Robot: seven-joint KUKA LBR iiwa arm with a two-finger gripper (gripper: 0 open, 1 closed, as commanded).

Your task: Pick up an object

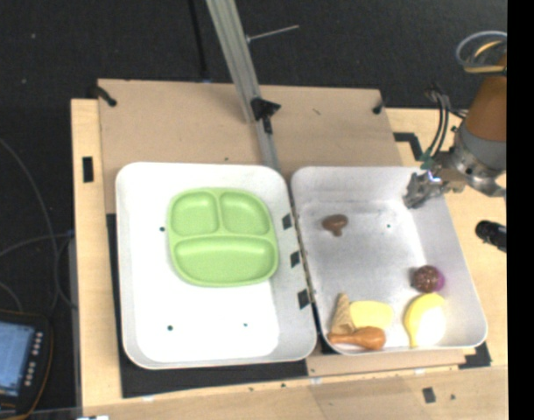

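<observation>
Gripper (pixel 418 190) over right bin's (pixel 372 201) far right corner; whether open or shut, cannot tell; nothing seen in it. Brown mushroom (pixel 334 224) mid-bin. Near edge: purple ball (pixel 427 278), yellow banana (pixel 425 318), cheese wedge (pixel 370 313), orange carrot (pixel 361 339). Left bin (pixel 144 322) holds green divided plate (pixel 222 237).
</observation>
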